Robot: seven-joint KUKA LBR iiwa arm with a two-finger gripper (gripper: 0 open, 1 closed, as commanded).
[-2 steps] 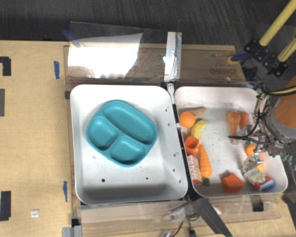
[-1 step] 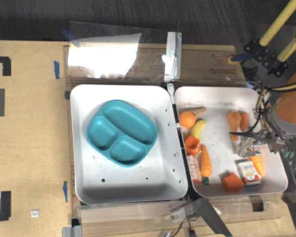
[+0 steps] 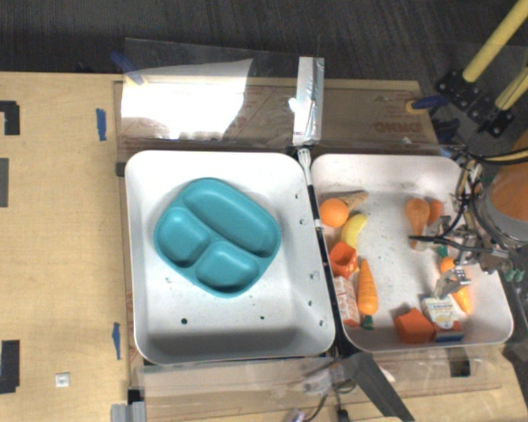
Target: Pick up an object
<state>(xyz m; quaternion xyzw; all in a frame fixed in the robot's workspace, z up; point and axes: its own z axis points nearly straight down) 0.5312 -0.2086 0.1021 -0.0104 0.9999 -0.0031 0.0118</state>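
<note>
The right bin (image 3: 396, 178) holds several toy foods. An orange ball (image 3: 333, 212), a yellow lemon (image 3: 355, 229), an orange-red cup (image 3: 341, 256) and a carrot (image 3: 367, 290) lie along its left side. Near the front are an orange block (image 3: 414, 324) and a small white carton (image 3: 440, 311). An orange drumstick-like piece (image 3: 417, 211) lies at the back. My gripper (image 3: 451, 281) hangs low over the bin's right side, just above the carton and beside a small orange piece (image 3: 462, 301). Cables and the wrist hide much of it.
The left bin (image 3: 150, 323) carries a blue divided plate (image 3: 216, 236). A metal strip (image 3: 308, 104) and a clear sheet lie behind the bins. The arm's orange band (image 3: 517, 193) overhangs the right bin's right wall. Yellow poles (image 3: 502, 29) cross the top right corner.
</note>
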